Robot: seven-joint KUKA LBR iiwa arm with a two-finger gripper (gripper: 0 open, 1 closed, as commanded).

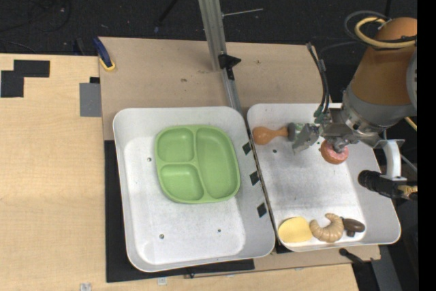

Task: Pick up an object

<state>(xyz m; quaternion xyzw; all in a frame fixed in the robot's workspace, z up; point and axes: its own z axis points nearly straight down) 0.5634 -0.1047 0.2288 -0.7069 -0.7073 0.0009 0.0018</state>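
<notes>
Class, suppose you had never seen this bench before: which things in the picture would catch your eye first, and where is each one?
The bright green divided plate in the left bin stands out most. Next comes the arm's orange band at the right, above the claw hanging over the right bin beside a pink round object. A yellow item and a tan curled item lie along that bin's near edge.

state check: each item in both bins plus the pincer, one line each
green divided plate: upright and flat in the left bin
orange pear-shaped piece: lying on its side, top of the right bin
pink round piece: on the bin floor under the pincer
yellow piece: at the near wall
tan curled piece: beside it
pincer: low over the right bin
</notes>
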